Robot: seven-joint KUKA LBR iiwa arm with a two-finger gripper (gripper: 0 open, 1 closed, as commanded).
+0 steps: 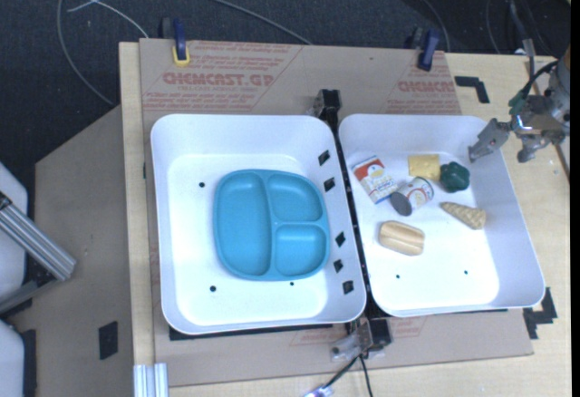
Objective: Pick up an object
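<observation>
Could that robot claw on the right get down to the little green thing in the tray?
Probably yes. The gripper sits just right of the green object, which lies uncovered beside the yellow block.

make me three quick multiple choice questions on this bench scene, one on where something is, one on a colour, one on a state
1. Where does the divided tray lie?
A. left bin
B. right bin
C. on the bare bench

2. What colour is the tray?
A. red
B. blue
C. yellow

3. Where is the gripper relative to the small items?
A. pressed onto the bread roll
B. lifting the green item
C. apart from them, at the right bin's upper right rim

Answers:
1 A, the tray sits in the left bin.
2 B, it is light blue.
3 C, the gripper is by the right bin rim, touching no item.
</observation>
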